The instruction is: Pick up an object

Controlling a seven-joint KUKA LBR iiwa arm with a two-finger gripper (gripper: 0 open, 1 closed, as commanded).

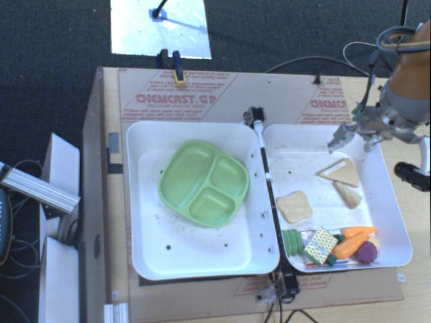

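Observation:
My gripper point(353, 140) hangs over the far edge of the right bin point(394, 210), open, with nothing between its fingers. Just below it in the bin lies a tan triangular bread slice point(340, 172), apart from the fingertips. A small tan wedge point(348, 195) and a square toast slice point(294, 206) lie further toward the front. Along the bin's front wall sit a green ribbed piece point(291, 241), a patterned packet point(322, 245), an orange carrot point(353, 241) and a purple ball point(367, 252).
The left bin point(151, 247) holds a green divided plate point(204, 182). A black rod point(264, 163) runs along the seam between the bins. The grey and orange arm point(407, 86) comes in from the upper right, with cables above it.

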